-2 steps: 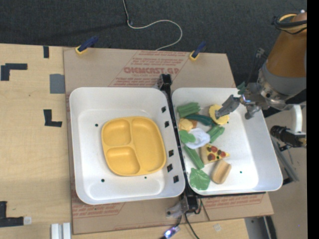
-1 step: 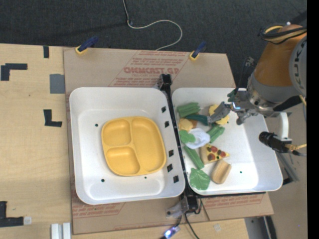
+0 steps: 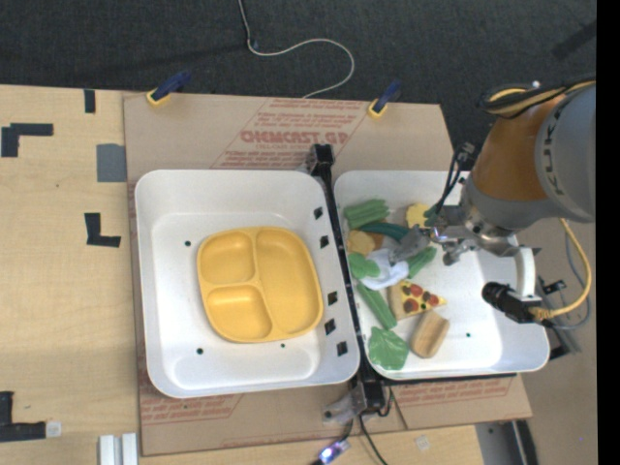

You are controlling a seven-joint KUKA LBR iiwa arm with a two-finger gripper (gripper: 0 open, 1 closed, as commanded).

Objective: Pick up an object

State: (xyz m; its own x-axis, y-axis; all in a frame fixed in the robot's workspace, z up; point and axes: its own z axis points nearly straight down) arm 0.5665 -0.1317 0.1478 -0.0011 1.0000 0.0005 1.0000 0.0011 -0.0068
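Two shallow white bins are sitting side by side on a cardboard sheet (image 3: 291, 129) laid over the desk (image 3: 58, 260). The left bin (image 3: 160, 289), filling the centre-left of the frame, is carrying a yellow divided plate (image 3: 260, 284) lying flat near its middle. The right bin (image 3: 504, 352) is carrying a cluster of toy food along its left half: a green leafy piece (image 3: 367, 212) at the top, a pale yellow piece (image 3: 359, 242) just below it, another green piece (image 3: 366, 267) beside the dividing wall, a pizza slice (image 3: 417, 300) near the middle, a brown bread roll (image 3: 429, 336) lower down, and a green leaf (image 3: 388, 350) at the bottom left corner. The grey arm with the orange band (image 3: 513, 158) is reaching in from the right of the frame, and the gripper (image 3: 405, 252) is hanging low over the upper middle of the toy pile, its fingers pointing left toward the green pieces; whether the fingers are apart or together cannot be told here. A white cable (image 3: 291, 46) is looping across the dark floor at the top of the frame.
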